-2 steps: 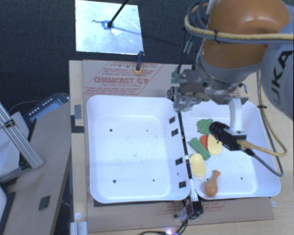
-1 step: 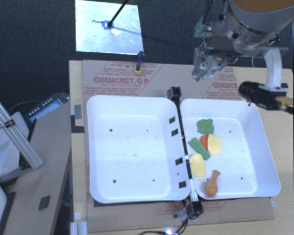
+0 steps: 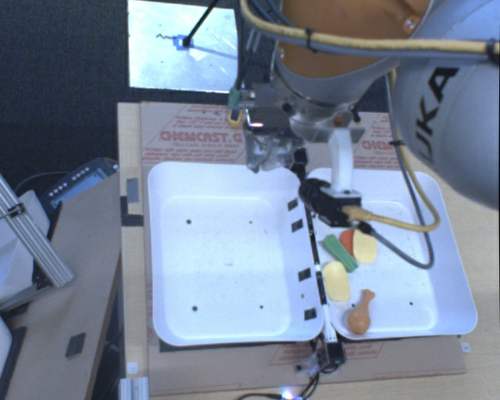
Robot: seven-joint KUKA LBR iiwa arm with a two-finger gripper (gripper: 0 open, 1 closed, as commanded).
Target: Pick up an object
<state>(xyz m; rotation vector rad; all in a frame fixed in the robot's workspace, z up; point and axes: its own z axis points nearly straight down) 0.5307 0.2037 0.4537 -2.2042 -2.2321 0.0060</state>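
Where the right bin meets its neighbour, four small toy foods lie clustered on the white floor, any of which could serve as the object to pick up. A green strip lies slantwise nearest the shared rim. An orange-and-yellow piece lies just beside it, on the side away from the rim, close enough that the two seem to touch. A pale yellow piece lies just below the green strip, toward the near edge of the bin. A brown drumstick lies nearer that edge again, with its thin end pointing up toward the others. All four rest loose on the bin floor, well apart from the gripper.

The gripper hangs over the far right corner of the left bin, close to that bin's back rim and to the line where the two bins meet. How far it stands open cannot be told from this angle, since the wrist above hides much of it, and none of the toys can be seen in its grasp.

A row of small black clips runs along the joined rims. Both bins sit on a cardboard sheet printed with red lettering. The arm fills the upper right, grey below its orange band.
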